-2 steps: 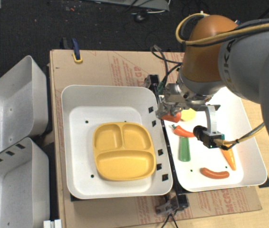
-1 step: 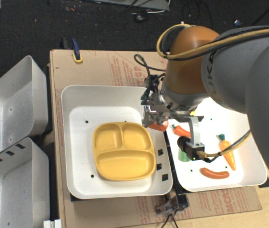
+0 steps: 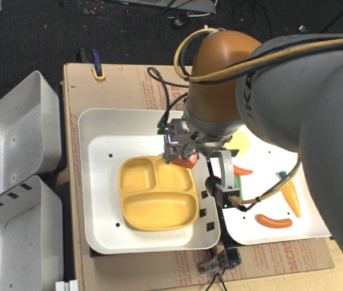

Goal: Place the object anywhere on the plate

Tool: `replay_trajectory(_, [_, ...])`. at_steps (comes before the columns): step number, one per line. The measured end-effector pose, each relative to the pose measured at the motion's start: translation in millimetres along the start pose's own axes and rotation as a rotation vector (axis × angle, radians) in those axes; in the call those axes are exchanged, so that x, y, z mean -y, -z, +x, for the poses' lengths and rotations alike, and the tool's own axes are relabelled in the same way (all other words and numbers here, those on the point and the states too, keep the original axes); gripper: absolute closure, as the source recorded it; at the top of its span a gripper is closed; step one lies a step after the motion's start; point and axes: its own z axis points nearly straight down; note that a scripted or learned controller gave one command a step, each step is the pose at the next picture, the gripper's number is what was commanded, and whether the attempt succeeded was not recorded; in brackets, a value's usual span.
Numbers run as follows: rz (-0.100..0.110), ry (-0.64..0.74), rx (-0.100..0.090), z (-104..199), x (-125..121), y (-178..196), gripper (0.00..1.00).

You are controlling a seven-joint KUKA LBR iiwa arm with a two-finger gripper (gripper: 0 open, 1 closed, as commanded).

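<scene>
My gripper (image 3: 182, 153) sits over the far right corner of the yellow plate (image 3: 157, 194) in the left bin (image 3: 99, 180). A small red-orange object (image 3: 189, 160) shows just under it, seemingly pinched between my fingers; poor view, not certain. Right bin (image 3: 280, 232): carrot (image 3: 291, 197), red sausage-shaped piece (image 3: 274, 221), small orange bit (image 3: 243, 171), yellow item (image 3: 239, 143).

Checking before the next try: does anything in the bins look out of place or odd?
Nothing stands out. The yellow plate lies flat in the left bin; the carrot and a sausage-like piece lie loose in the right bin.
</scene>
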Motion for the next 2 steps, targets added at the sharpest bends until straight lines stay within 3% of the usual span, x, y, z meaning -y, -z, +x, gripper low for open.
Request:
replay_trajectory(1, [0.003,-0.009,0.001,-17.2,-0.8,-5.5,1.0])
replay_trajectory(2, [0.003,-0.009,0.002,-17.0,-0.7,-5.4,0.0])
